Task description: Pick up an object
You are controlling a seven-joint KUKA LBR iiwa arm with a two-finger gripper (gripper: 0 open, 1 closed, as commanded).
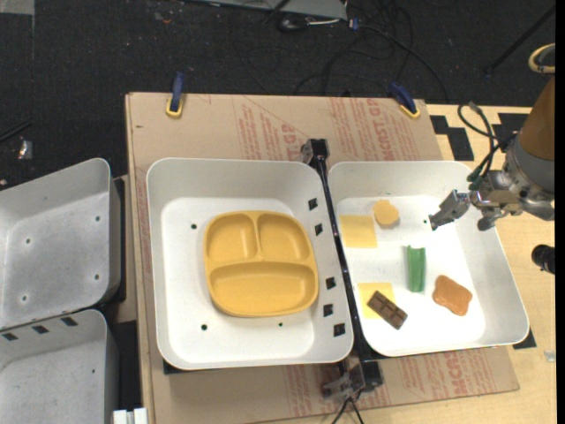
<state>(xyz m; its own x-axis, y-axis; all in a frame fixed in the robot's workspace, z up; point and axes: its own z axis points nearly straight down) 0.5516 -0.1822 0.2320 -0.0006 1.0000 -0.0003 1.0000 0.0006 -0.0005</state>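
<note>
Okay, we see two shallow white plastic bins side by side on a cardboard-covered bench (229, 122). In the left bin (172, 237) sits a yellow divided plate (261, 263), glossy, rounded corners, three compartments, nothing in them. In the right bin (494, 316) we count six pieces of toy food. A flat pale-yellow square slice (358, 231) lies near the dividing wall, with a small round orange-yellow puck (386, 213) just beside it toward the back. A green stick (415, 268), upright-oblong and smooth, lies mid-bin. An orange lumpy piece (452, 295) with a rough, breaded look sits near it at the front right. A brown ridged bar (387, 309) rests tilted, overlapping a second pale-yellow slice (371, 295) at the front left. We see the gripper (465, 210) over the right bin's back right area, arm grey with metal wrist hardware, coming in from the right. Its two fingers (447, 211) are spread apart with nothing between them, so we call it released. It sits well apart from the green stick and the orange lumpy piece, nearer the puck.
</note>
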